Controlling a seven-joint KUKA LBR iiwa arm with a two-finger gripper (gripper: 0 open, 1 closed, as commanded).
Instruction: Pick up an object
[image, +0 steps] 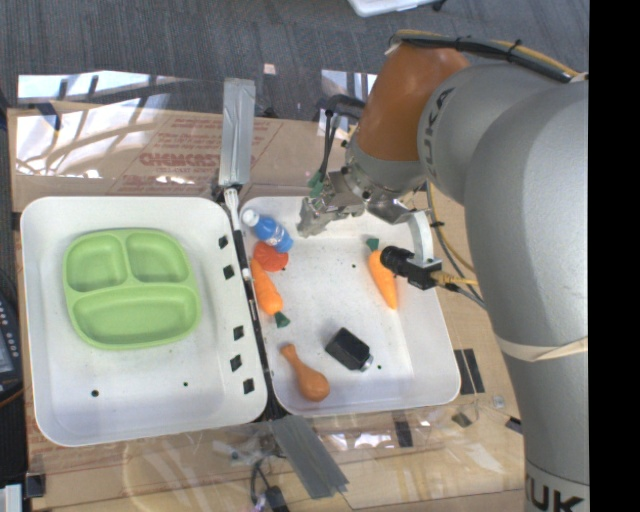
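Overhead, the grey two-finger gripper (312, 222) hangs at the right white bin's (432, 345) far edge. Its state cannot be told. Just left lies a small blue-and-white plastic bottle (266, 228).

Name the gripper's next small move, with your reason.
Probably shift left and lower toward the small blue plastic bottle with a white cap. The gripper hangs above the right white bin's far edge with nothing between its fingers, and that bottle lies nearest.
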